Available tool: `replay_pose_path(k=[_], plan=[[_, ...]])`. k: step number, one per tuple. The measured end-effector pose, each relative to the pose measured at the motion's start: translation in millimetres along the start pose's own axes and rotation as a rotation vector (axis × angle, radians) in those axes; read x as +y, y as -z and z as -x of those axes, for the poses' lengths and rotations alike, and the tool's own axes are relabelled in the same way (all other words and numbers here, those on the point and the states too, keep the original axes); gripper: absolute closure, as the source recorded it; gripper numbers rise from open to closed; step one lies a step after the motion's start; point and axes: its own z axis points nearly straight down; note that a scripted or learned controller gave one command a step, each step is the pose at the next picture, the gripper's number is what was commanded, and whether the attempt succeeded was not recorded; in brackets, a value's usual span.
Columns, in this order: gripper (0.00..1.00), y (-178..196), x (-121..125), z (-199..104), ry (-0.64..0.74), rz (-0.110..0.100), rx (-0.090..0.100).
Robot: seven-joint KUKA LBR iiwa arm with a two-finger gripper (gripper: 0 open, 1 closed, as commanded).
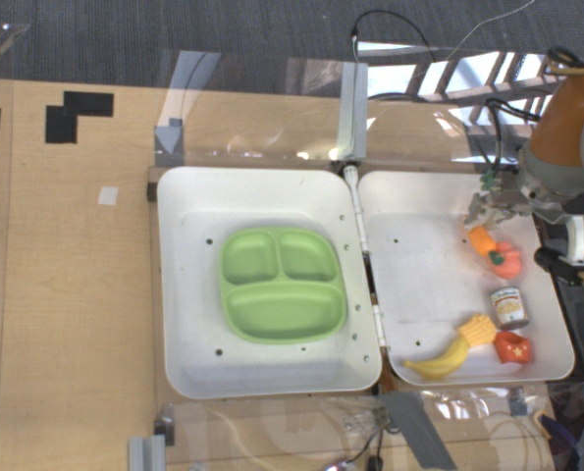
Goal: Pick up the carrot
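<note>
The carrot (482,240) is a short orange piece with a green end, lying near the right bin's far right side. Against its lower right end rests a pink-orange round fruit (508,260). My gripper (487,211) hangs directly over the carrot's upper end, at the tip of the grey arm that comes in from the right. From this view I cannot say whether it touches the carrot.
The right bin (419,263) also holds a small can (508,306), a corn cob (478,331), a banana (439,361) and a red fruit (512,347) along its near right corner. A green divided plate (282,285) lies in the left bin (188,263).
</note>
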Motion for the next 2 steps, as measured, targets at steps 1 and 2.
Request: replay_pose_path(k=[1,2], plan=[[1.00,19.0,-13.1,0.7,0.136,-0.004,0.002],[0.00,18.8,-13.1,0.8,0.136,-0.005,0.002]])
